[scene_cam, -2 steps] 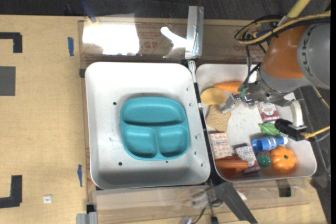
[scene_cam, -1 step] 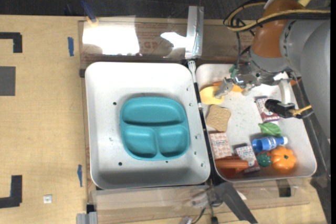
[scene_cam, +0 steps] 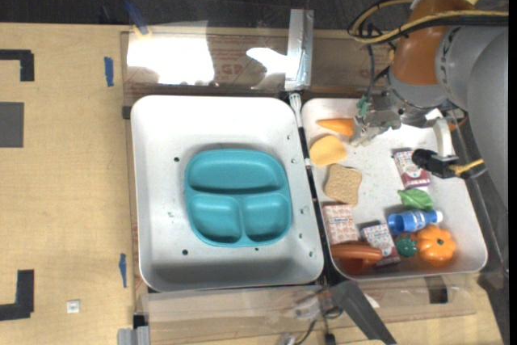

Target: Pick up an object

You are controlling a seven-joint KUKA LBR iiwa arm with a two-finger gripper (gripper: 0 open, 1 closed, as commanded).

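The pincer (scene_cam: 373, 122), its grip impossible to tell, hangs beside a carrot (scene_cam: 336, 126), above a yellow slice (scene_cam: 327, 149) and bread (scene_cam: 343, 183).

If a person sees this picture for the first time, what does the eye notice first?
Most striking is the teal divided tray, alone in the left bin. Next comes the right bin, crowded with small toy foods, with a bright orange pumpkin near its front corner. The gripper hangs over that bin's far end.
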